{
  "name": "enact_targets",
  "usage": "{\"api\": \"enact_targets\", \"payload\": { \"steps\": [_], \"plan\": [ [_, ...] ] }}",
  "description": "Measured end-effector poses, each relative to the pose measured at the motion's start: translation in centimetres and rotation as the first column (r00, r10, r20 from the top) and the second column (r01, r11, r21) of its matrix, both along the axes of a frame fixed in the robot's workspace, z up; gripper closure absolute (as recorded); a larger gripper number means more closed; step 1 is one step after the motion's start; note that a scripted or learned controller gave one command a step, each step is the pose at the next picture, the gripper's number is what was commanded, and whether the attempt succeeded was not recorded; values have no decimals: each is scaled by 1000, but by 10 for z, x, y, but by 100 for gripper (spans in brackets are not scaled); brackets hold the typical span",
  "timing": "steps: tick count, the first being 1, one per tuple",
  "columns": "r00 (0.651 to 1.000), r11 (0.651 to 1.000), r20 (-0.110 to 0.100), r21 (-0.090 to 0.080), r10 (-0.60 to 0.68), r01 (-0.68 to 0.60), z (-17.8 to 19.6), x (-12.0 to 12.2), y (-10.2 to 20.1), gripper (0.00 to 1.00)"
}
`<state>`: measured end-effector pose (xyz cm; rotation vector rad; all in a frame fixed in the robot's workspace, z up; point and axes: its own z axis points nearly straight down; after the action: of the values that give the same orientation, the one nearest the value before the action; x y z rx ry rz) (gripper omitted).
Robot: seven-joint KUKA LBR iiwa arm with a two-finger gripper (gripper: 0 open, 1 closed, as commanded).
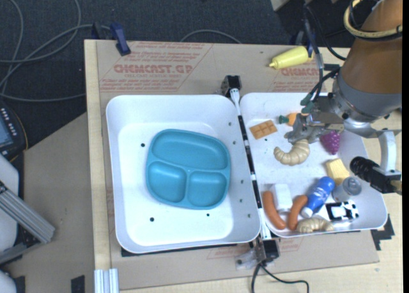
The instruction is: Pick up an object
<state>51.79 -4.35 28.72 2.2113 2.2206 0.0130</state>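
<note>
Jaws low in right bin, grip state unclear, croissant just below, purple grapes beside.

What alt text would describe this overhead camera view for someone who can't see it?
A robot arm's gripper hovers over a croissant in the right bin of toy food. The left bin holds a blue divided plate.

bench | on it: left bin, right bin, yellow object near the back edge
</note>
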Motion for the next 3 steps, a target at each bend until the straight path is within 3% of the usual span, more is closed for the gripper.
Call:
{"api": "enact_targets", "payload": {
  "steps": [1, 2, 3],
  "plan": [
    [1000, 1000, -16, 0, -2, 2, -40, 18, 12, 100],
    [1000, 1000, -20, 0, -11, 11, -113, 3, -60, 100],
    [1000, 1000, -4, -1, 1, -1, -46, 29, -21, 100]
  ]
}}
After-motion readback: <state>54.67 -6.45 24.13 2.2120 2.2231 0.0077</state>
